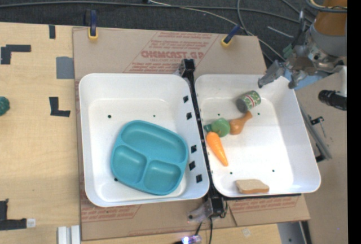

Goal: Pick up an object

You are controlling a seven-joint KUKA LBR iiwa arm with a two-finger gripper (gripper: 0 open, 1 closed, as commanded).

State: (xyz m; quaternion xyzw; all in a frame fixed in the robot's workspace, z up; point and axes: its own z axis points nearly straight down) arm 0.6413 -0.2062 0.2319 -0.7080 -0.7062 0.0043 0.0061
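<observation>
1 bread slice [251, 186], 1 carrot [217, 148], 1 can [249, 101], 1 tray [149, 156]; gripper [277, 80] jaws apart, holding nothing.

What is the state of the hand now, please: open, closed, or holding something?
Hand: open, holding nothing, at the upper right rim of the right bin.

Tray [149, 157] in left bin [90, 96]; carrot [217, 148] in right bin [293, 141].

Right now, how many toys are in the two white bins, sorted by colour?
Teal: 1, divided plastic plate
Orange: 1, toy carrot
Green: 2, round toy vegetable, small can
Brown: 2, toy pear, bread slice
Total: 6
</observation>
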